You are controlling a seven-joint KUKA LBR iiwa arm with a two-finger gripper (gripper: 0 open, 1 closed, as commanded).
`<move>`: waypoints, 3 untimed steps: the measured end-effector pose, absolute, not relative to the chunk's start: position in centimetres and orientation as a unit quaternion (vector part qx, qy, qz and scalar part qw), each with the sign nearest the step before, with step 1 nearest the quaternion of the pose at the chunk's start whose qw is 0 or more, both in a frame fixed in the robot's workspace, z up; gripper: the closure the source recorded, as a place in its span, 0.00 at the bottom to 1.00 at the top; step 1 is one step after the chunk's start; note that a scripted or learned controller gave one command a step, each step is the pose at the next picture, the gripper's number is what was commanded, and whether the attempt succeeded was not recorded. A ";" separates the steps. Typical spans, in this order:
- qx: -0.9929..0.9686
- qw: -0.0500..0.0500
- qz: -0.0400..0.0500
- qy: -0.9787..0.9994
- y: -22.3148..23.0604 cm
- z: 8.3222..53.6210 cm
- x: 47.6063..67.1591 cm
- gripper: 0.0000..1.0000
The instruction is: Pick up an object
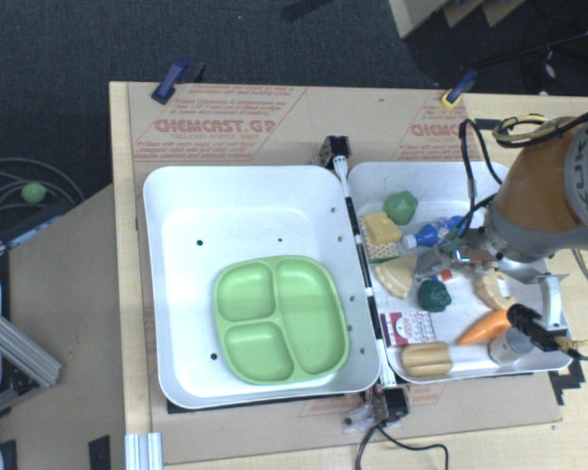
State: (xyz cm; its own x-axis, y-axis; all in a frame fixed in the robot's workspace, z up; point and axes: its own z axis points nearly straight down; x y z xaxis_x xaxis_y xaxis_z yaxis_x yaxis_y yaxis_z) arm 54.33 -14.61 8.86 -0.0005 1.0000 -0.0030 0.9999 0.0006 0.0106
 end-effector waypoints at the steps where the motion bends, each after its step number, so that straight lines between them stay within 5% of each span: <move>1: 0.707 -0.002 0.000 0.707 -10.1 8.4 51.1 0.00; 2: 0.707 0.000 0.000 0.707 -10.2 9.4 51.1 1.00; 3: 0.707 0.000 0.000 0.708 -2.1 18.5 53.3 1.00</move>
